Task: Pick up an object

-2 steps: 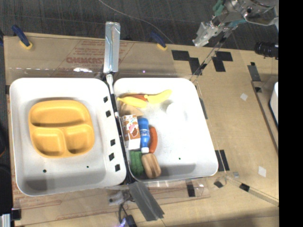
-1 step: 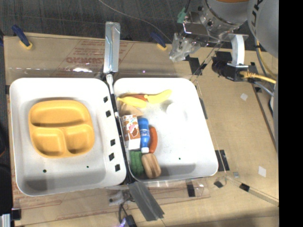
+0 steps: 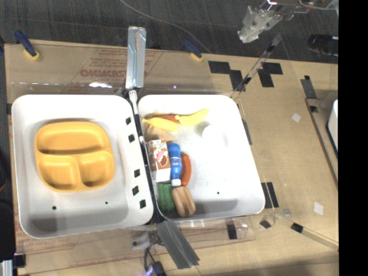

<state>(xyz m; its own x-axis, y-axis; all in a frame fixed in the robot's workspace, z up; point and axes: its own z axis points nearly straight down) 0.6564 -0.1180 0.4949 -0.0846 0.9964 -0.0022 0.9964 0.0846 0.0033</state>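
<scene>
Two bins: side by side on the bench, both well below the gripper and to its left; the left bin (image 3: 23, 171) lies farther from it than the right bin (image 3: 241, 154).
Nearest items: a tan bun-like piece (image 3: 183, 200) and a green piece (image 3: 165, 196) at the near end of the right bin, the farthest of the pile from the gripper.
Middle items: a small carton (image 3: 159, 161), a blue-and-white bottle (image 3: 175, 164) and an orange-red piece (image 3: 186, 169) lie packed along that bin's left wall, touching one another, far below the gripper and to its left.
Far items: a yellow banana shape (image 3: 192, 117) and a yellow-orange piece (image 3: 163, 122) at the bin's far end, the closest of the pile to the gripper yet still well apart from it.
Tray: a yellow tray (image 3: 75, 155) with three compartments sits in the left bin, far down-left of the gripper.
Divider: a metal bar (image 3: 135, 59) stands above the seam between the bins, left of the gripper and lower.
Gripper: the gripper (image 3: 253, 27) hangs above the bench beyond the right bin's far right corner, over no bin, with nothing between its fingers.
Fingers: pale and blurred, so whether they are apart or together I cannot tell.
Hard to see: the green piece is partly under the bun; the arm is cut off at the top edge; the carton's print is too small to read.
</scene>
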